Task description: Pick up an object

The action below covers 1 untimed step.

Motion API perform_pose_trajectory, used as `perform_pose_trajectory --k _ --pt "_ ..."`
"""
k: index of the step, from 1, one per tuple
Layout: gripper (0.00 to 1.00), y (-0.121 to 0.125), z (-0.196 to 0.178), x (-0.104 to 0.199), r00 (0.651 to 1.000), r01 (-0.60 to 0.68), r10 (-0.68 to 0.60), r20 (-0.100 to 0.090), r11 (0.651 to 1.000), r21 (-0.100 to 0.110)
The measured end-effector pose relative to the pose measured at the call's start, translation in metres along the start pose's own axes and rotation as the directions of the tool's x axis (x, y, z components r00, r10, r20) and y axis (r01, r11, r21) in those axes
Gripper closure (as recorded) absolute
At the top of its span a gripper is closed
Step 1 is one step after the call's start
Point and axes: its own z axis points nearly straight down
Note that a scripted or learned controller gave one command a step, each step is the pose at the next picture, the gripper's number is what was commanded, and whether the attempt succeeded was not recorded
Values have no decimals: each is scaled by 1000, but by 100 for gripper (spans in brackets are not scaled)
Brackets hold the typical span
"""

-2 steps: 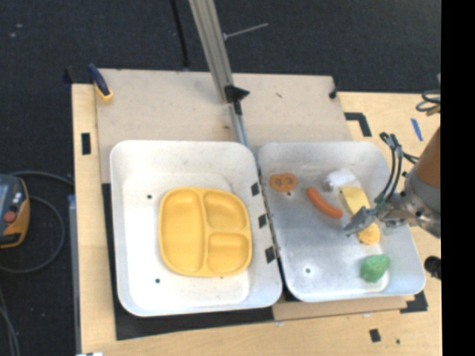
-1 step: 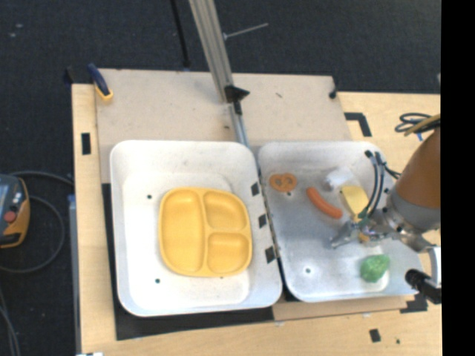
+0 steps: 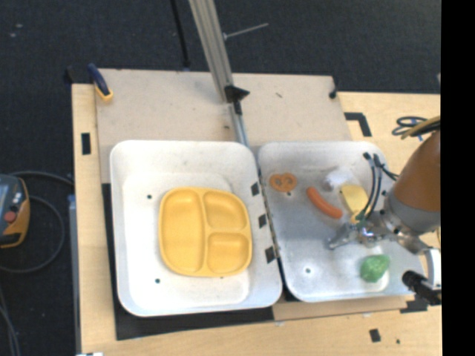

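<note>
Evidently the pickable things are all gathered in the right bin [image 3: 297,162], which is why the arm [image 3: 419,184] is reached in from that side and bent low over it. The claw [image 3: 349,236] is set down near the bin floor in the middle of the right bin, among the objects; whether it is spread or pressed together cannot be told, since its metal parts are small and blurred against the white floor, and nothing is seen pinched in it. A yellow block [image 3: 354,196] is placed just behind the claw, an orange sausage [image 3: 324,202] lies just to its left, and a green lump [image 3: 374,267] sits near it toward the bin's front edge. A brown pretzel [image 3: 282,182] is left farther off by the dividing wall, and a small white piece [image 3: 338,176] is found beyond the sausage. The left bin [image 3: 133,169] is taken up by a yellow divided tray [image 3: 204,231], laid flat in its centre and well apart from the claw, so it is judged not to be the target. Both bins are carried side by side on the table [image 3: 163,102]. No object is judged to be lifted yet; the yellow block or the sausage is thought the likeliest aim.
</note>
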Motion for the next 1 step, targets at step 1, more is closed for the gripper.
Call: perform_pose_trajectory --k 1 --pt "100 1 -12 -1 1000 -3 3 2 1000 -5"
